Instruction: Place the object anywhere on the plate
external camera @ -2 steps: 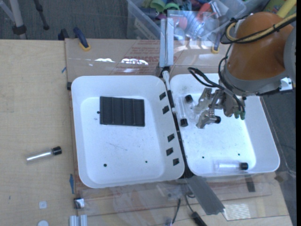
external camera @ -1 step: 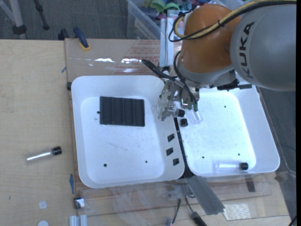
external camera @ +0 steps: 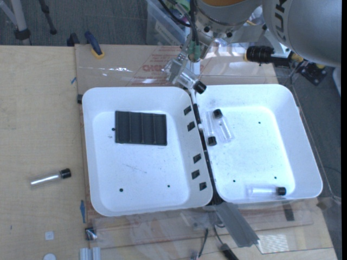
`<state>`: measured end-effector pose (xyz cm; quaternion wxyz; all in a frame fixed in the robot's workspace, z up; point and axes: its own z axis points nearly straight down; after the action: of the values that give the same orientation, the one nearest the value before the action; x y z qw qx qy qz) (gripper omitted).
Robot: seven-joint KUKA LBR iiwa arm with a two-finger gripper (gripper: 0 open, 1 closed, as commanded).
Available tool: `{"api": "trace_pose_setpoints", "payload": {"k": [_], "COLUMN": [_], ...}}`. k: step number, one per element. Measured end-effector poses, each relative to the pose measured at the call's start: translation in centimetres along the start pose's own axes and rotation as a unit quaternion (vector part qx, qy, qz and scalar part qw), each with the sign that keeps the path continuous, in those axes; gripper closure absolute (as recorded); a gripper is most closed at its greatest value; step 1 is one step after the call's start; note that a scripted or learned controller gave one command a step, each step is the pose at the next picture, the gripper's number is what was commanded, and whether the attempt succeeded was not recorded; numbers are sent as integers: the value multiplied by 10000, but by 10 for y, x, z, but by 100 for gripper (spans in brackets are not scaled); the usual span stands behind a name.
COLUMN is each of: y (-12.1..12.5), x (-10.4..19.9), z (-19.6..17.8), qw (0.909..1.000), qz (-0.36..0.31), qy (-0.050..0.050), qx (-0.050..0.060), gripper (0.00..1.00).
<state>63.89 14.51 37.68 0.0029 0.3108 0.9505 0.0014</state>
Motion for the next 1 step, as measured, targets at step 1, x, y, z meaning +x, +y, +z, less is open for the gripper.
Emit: {"api": "trace_pose_setpoints", "payload": {"k": [1], "y": [54], "x": [63], "z": [68], "qw": [9996], "qz": [-272], "qy": [28], "qx": [21], "gripper": [100]}}
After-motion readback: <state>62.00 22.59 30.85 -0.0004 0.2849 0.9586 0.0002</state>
